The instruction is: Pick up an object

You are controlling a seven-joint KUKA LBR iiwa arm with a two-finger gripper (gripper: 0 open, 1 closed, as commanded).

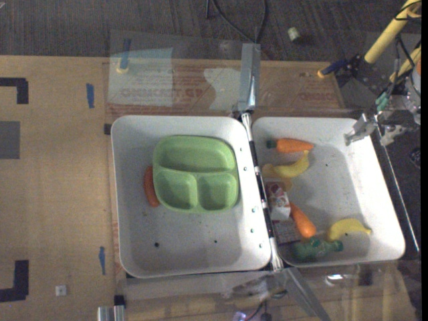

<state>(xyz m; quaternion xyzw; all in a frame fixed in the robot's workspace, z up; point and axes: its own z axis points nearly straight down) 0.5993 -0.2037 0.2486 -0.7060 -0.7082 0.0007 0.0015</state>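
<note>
The gripper (366, 127) sits at the upper right of the frame, over the top right corner of the right bin (374, 199). It is small and blurred there, so I cannot tell whether it is open or closed, and nothing is seen held in it. It is well apart from every object.

Below and left of it, the right bin holds 6 things. A carrot (293, 146) lies at the upper left, with a banana (291, 169) just beneath it. A small red and white box (279, 200) is against the left wall. A second carrot (303, 222), a second banana (348, 229) and a green bottle (315, 249) are near the bottom edge.

Further left, the left bin (134, 239) carries a green divided plate (195, 174), with an orange piece (151, 186) touching or just beside its left rim. Both bins rest on the desk (53, 199).

The step in hand looks like the approach, with no pick yet begun. The next move probably calls for choosing 1 target and travelling left and down over it. The lower banana lies fairly clear of its neighbours, so it may be the easier choice. The upper carrot and banana lie close together and could crowd a grasp.
</note>
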